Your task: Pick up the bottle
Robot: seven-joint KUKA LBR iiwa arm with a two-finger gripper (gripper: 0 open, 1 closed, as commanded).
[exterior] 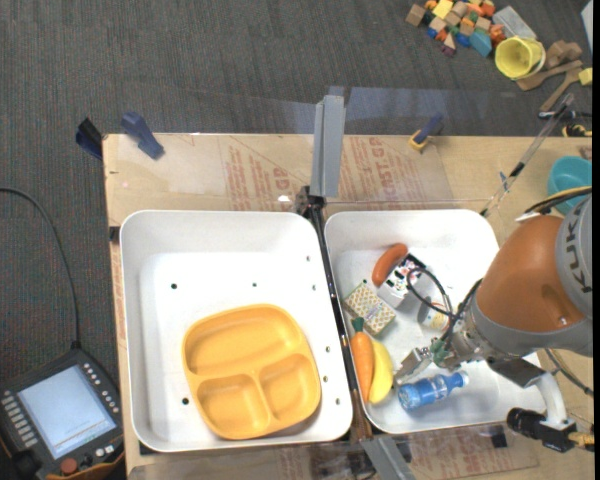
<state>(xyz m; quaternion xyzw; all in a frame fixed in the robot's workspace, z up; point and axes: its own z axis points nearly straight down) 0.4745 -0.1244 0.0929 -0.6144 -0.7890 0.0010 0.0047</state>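
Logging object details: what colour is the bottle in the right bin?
Blue, with a paler cap end; the bottle shows in the camera view.

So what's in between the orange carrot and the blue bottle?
In the camera view, a yellow banana lies between them, right up against the carrot. Past the banana comes a short patch of bare white bin floor, then the bottle.
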